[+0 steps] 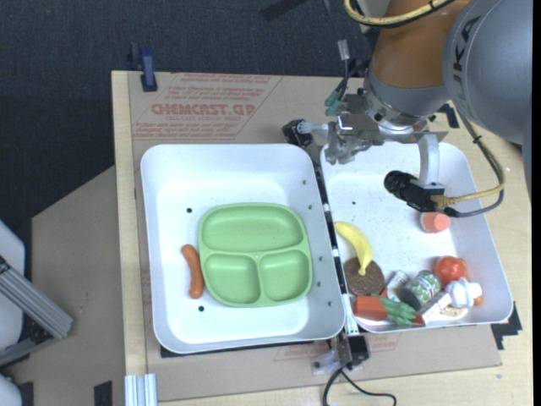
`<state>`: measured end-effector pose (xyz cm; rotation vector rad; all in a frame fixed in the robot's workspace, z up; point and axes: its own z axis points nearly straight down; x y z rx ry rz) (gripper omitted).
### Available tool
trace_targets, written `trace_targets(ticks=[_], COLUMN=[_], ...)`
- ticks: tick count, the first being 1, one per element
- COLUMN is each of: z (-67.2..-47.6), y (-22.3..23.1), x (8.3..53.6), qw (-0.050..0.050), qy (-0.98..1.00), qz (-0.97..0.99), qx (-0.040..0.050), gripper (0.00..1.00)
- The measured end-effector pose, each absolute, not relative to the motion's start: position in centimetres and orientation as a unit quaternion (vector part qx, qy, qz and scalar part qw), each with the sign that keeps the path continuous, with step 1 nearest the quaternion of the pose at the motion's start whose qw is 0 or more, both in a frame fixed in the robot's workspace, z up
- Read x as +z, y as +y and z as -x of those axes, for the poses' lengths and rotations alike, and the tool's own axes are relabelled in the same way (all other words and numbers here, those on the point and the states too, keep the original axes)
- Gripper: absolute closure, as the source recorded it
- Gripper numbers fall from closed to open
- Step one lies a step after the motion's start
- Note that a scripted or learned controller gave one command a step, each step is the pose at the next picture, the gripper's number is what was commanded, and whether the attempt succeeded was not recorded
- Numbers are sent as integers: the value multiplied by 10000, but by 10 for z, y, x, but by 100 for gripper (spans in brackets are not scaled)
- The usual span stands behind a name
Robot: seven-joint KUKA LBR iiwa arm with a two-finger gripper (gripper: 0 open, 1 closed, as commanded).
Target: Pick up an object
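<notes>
Yellow banana (356, 245) lies well below the jaws (340, 146), apart from them.

- The grey arm with the orange band (439, 32) is cut off by the top and right edges.
- The small toys heaped in the right white bin's corner (423, 299) cannot be identified.

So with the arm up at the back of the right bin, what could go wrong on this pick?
1. The toys crowd the right bin's front corner: banana, cookie, carrot, tomato. A grab there may catch two things or slip.
2. The banana lies close to the wall between the bins; a finger could hit that wall.
3. The gripper hangs over the back edge, far from the pile, so it could close on nothing.
</notes>
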<state>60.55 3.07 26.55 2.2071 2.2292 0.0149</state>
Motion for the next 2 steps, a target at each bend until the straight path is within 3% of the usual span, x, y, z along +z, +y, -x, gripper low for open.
trace_targets(ticks=[1, 2], z=[-651, -649], y=[-66, -60], x=[290, 288], qw=[48, 13], qy=[7047, 7071], qz=[-7095, -7071], qx=[14, 3], gripper=[100, 0])
